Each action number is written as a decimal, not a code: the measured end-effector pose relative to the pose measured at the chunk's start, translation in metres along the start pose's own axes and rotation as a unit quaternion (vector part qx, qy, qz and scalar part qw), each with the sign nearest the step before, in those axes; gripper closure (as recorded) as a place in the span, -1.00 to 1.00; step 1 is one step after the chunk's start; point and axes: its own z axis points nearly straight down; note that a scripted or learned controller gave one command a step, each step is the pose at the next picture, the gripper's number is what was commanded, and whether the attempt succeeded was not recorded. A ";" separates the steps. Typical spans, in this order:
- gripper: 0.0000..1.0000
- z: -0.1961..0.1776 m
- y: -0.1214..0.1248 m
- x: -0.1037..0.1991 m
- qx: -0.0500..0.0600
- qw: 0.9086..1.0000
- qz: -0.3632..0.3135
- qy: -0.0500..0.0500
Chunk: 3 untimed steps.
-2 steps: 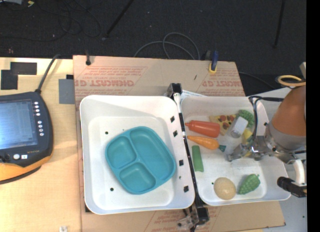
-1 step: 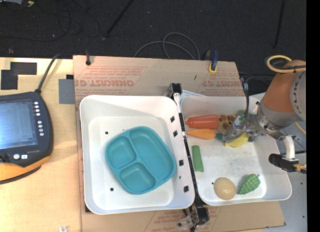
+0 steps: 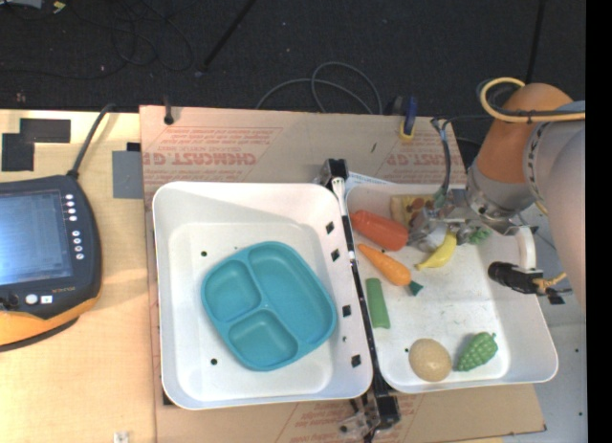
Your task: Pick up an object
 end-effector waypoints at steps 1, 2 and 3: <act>-1.00 -0.058 -0.099 -0.033 0.003 1.000 0.005 -0.001; -1.00 -0.005 -0.125 0.046 0.005 1.000 0.000 0.003; -1.00 -0.003 -0.020 0.044 0.001 1.000 0.001 0.000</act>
